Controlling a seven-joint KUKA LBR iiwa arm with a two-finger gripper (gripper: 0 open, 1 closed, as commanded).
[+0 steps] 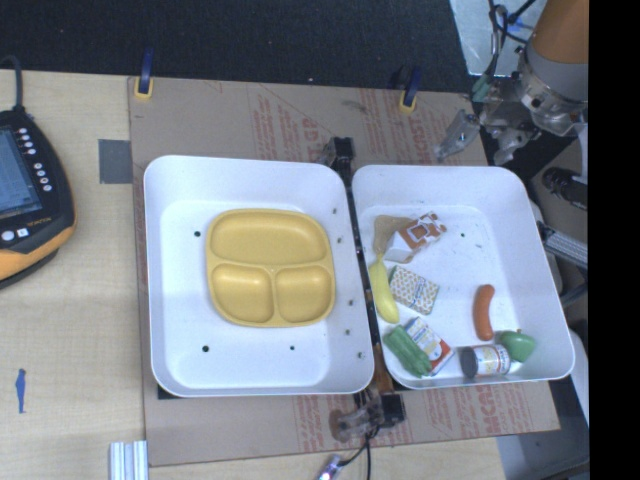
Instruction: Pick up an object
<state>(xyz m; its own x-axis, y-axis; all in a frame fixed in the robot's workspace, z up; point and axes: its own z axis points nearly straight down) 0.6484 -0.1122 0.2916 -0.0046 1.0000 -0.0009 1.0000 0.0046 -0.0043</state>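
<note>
White bins: two sit side by side on the bench; I take the right bin [455,183] as landmark for every place below.
Pincer: my pincer [478,131] hangs above the bench just beyond the right bin's far rim, near its far right corner.
Pincer state: cannot tell; it carries nothing that I can see.
Candidate object: sausage [484,311], red-orange, lying alone on bare floor in the right half of the right bin, apart from its neighbours.
Long axis: the sausage runs roughly far-to-near, close to parallel with the bin's right wall.
Direction from pincer: the sausage lies toward the near side from my pincer, at almost the same sideways position; I judge the coming move to be a reach nearward over the far rim, then a descent.
Grip advice: I judge a closure across the short width the better one.
Other contents: banana [382,291] along the bin's left wall; small bottle [487,361] and green fruit [518,346] by the near wall; packets [414,289] crowd the left half.
Left bin: holds a yellow divided tray [270,266].
Progress: I judge the pick not yet begun.
</note>
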